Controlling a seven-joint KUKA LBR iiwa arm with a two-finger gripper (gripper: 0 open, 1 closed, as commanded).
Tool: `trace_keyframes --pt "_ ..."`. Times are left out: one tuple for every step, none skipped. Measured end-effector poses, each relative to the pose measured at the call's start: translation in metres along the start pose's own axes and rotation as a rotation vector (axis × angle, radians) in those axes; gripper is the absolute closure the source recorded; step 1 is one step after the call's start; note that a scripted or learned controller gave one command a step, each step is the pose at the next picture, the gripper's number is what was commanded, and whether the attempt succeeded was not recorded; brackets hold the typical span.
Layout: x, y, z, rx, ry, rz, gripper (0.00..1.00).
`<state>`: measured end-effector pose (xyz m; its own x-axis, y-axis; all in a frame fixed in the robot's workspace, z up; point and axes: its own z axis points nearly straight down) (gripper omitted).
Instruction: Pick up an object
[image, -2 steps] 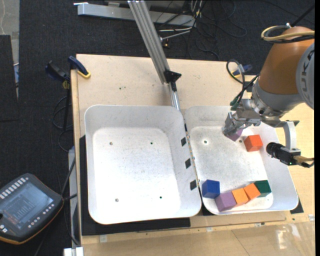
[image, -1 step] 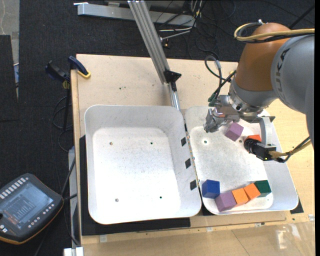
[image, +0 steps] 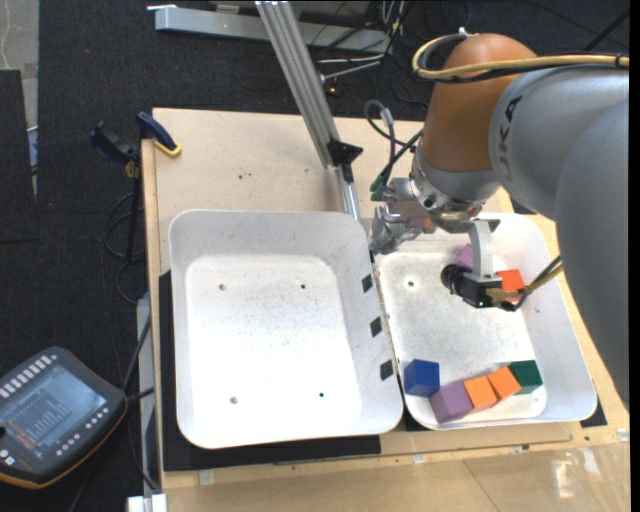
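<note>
Nearest the camera, at the lower left, a grey handheld control pendant (image: 48, 415) with a dark screen is lying just off the front left corner of the table (image: 250, 150). Two shallow white bins are sitting side by side on this pale wooden table: the left bin (image: 185, 300) and the right bin (image: 430, 320).

Four blocks are lying in a row along the near wall of the right bin. From left to right they are a blue block (image: 421, 376), a purple block (image: 450, 401), an orange block (image: 481, 390) and a green block (image: 524, 376). Farther back in the same bin, well apart from the row, a second orange block (image: 510, 281) is lying near the right wall. A pinkish block (image: 461, 256), partly hidden, is lying just to its left.

From the right, the grey arm (image: 560, 120) with its orange band is reaching over the far part of the right bin. Its pincer (image: 388, 232) is hanging at that bin's far left corner, close to the rim where the two bins meet. Whether the pincer is spread or pressed together cannot be told from here.

A blue clamp (image: 152, 133) is sitting at the table's far left corner.
</note>
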<state>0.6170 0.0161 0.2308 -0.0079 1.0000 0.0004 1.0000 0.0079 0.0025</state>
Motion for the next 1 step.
trace_keyframes --pt "0.0384 0.0266 -0.0098 -0.002 0.001 0.001 1.0"
